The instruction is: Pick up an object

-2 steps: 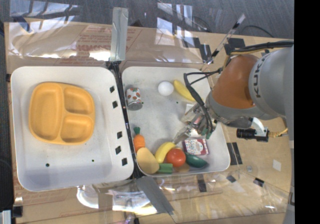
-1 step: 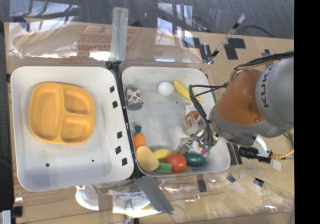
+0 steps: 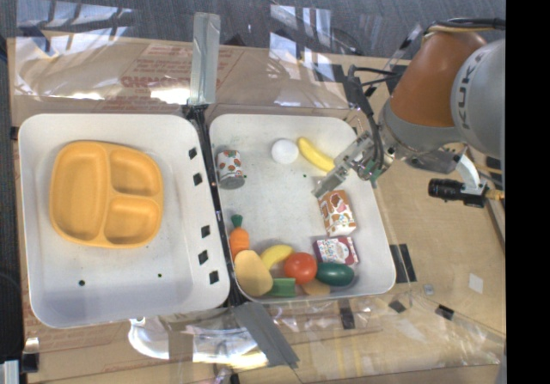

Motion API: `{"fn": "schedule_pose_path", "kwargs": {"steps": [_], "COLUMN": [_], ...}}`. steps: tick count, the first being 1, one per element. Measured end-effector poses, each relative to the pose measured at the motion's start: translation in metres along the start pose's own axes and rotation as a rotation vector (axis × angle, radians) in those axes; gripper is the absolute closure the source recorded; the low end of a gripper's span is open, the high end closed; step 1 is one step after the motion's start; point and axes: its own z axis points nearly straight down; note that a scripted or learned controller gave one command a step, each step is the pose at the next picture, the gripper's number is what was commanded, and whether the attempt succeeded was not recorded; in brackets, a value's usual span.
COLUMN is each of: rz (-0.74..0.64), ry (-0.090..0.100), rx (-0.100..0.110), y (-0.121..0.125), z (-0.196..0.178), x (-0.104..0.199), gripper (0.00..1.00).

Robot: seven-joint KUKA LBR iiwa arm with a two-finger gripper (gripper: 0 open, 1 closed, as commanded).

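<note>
Grey metal pincer (image 3: pixel 331 182) hangs over the right part of the right bin (image 3: pixel 284 123), its fingers slightly spread with nothing between them. Just left and far of it lies a yellow banana (image 3: pixel 314 154); just near of it lies a small red packet (image 3: pixel 339 212). Farther left are a white ball (image 3: pixel 284 150) and a small can (image 3: pixel 229 167). I judge the picking is not yet done: no object is lifted, so the choice, the descent and the closing all remain.

Gripper (image 3: pixel 337 178) over right bin (image 3: pixel 284 129), near its right edge, just above snack packet (image 3: pixel 339 212). Banana (image 3: pixel 315 154) beside it. Yellow tray (image 3: pixel 105 194) in left bin (image 3: pixel 51 296).
</note>
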Motion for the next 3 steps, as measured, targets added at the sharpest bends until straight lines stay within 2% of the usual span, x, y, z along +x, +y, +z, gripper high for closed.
{"fn": "schedule_pose_path", "kwargs": {"steps": [1,2,3], "rz": [-0.081,-0.09,0.268], "ry": [0.006,0.003,0.003], "rx": [0.004,0.003,0.002], "y": [0.002,0.004,0.049], "z": [0.095,0.084,-0.021], "x": [0.0,0.0,0.039], "gripper": [0.0,1.0,1.0]}}
